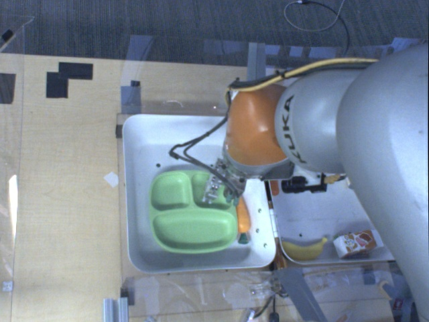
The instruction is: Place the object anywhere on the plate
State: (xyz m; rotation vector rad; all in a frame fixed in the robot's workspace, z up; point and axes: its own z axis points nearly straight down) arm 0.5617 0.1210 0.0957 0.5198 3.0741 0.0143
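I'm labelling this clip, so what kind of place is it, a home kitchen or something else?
Most likely a robotics lab, not a kitchen. A grey KUKA arm works over two white bins on a wooden bench with black marker patches, and the green plate, carrot and banana look like toy props.

1. A banana [303, 248] lies in the right bin [322, 210], along its near edge.
2. A small red and white carton [354, 243] sits just beside the banana, on its right (print too blurred to read).
3. Black block shapes [68, 78] mark the wooden bench [60, 193] at far left.
4. A black cable [328, 12] loops across the dark carpet [167, 9] beyond the bench.
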